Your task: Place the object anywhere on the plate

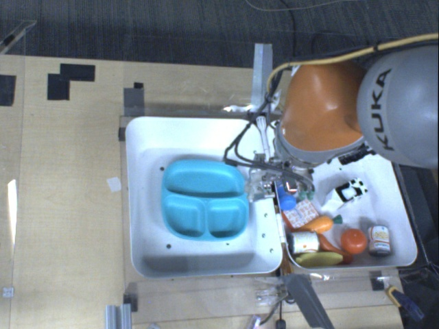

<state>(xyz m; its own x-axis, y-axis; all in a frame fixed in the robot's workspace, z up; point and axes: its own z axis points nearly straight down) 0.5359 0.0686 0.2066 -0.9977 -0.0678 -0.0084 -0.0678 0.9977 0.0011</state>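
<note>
Blue 3-compartment plate [204, 199] lies alone in the left bin [137, 184], its wells bare to receive an item. Right of the plate, the gripper [285, 187] hangs above cluttered toy food, including a blue bottle [285, 199]; whether its fingers are spread or pinching cannot be told. Which item is the object is unclear.

Blue plate [204, 199] sits in the left bin [140, 204]; the claw [282, 187] hangs over the right bin's [405, 235] inner edge, above a tomato [354, 240], carrot [319, 223] and small can [378, 239].
</note>
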